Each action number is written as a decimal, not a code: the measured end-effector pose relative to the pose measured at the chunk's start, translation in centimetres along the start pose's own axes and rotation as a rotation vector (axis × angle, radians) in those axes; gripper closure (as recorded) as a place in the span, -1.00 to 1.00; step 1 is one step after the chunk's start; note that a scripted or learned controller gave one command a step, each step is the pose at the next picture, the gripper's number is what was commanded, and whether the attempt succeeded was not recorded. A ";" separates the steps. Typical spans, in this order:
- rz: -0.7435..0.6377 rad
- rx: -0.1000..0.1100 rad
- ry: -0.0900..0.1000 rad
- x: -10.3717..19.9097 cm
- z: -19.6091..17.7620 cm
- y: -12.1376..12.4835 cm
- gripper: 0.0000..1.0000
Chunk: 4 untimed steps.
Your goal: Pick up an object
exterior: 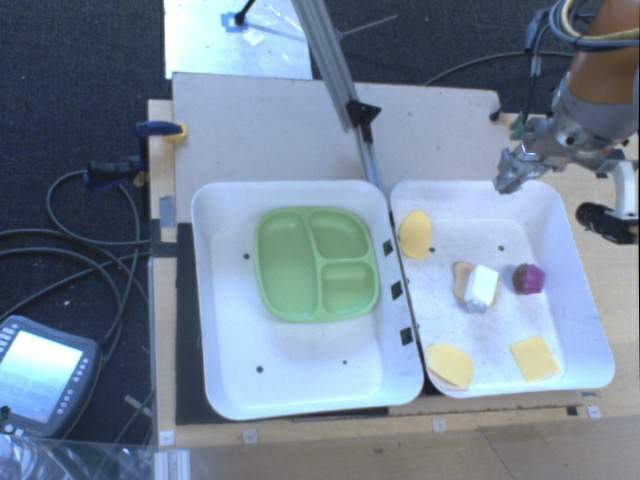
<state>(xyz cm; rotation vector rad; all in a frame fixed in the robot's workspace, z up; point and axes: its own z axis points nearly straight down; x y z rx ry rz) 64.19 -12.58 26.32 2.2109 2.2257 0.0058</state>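
The desk (260,128), a pale board, carries two shallow white bins touching side by side: left bin (225,368), right bin (590,328).

Gripper (510,173) above right bin's (575,238) far rim.

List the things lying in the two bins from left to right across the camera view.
Green divided plate → round yellow piece by the divider → yellow piece at the front → white block → purple object → yellow square.
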 end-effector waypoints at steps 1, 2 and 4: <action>-0.003 0.006 0.002 4.7 1.6 -2.1 1.00; -0.004 0.007 0.003 9.9 2.9 -4.1 1.00; -0.004 0.007 0.003 20.2 3.2 -7.7 1.00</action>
